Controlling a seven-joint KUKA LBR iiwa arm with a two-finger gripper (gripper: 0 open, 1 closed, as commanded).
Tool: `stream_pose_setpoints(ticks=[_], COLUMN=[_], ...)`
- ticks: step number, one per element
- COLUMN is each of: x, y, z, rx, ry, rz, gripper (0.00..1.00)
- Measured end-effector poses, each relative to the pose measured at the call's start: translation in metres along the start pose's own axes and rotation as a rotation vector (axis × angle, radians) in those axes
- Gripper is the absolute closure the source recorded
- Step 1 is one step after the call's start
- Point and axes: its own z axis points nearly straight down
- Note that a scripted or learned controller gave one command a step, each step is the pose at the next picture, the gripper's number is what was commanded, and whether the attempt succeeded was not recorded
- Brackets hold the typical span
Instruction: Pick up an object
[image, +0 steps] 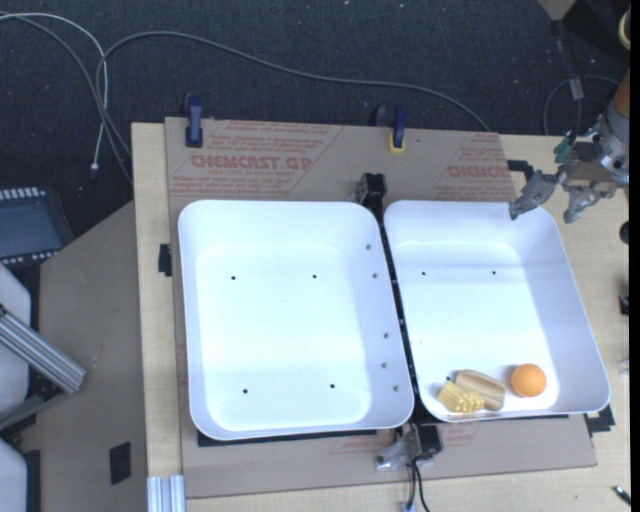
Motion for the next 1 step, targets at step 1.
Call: stream_pose_setpoints(ticks=[1], x=[0.0003], y=[0.0012], z=[-0.0032], rx=[-0.006], ry=[-0.001], rz=[-0.001], gripper=[0.0])
